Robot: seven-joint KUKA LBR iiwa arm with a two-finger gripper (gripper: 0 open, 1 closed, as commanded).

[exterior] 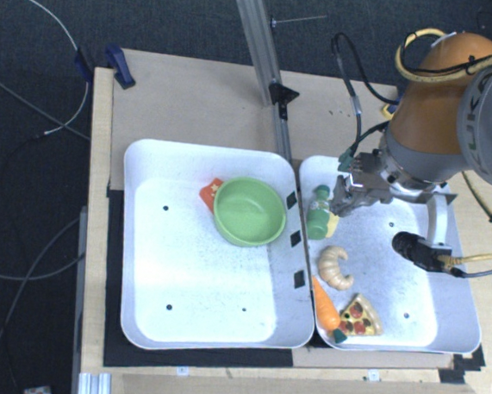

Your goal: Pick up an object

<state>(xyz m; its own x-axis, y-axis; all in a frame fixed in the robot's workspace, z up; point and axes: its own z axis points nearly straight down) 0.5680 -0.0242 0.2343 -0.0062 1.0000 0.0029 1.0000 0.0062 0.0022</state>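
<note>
My gripper (pixel 346 200) hangs over the upper left part of the right bin (pixel 442 315). Just left of it a small green bottle (pixel 318 214) lies against the bin's left wall, with a bit of something yellow (pixel 332 221) at the gripper's tip. Lower down lie a tan croissant (pixel 335 267), an orange carrot (pixel 325 306) and a pizza slice (pixel 360 316). In the left bin (pixel 185 290) a green bowl (pixel 248 211) sits with a red-orange object (pixel 208 192) at its left rim.
A metal pole (pixel 265 46) slants down to the divider between the bins. A black fitting with a yellow cable (pixel 427 251) hangs over the right bin's right side. The grey and orange arm (pixel 451 90) fills the upper right.
</note>
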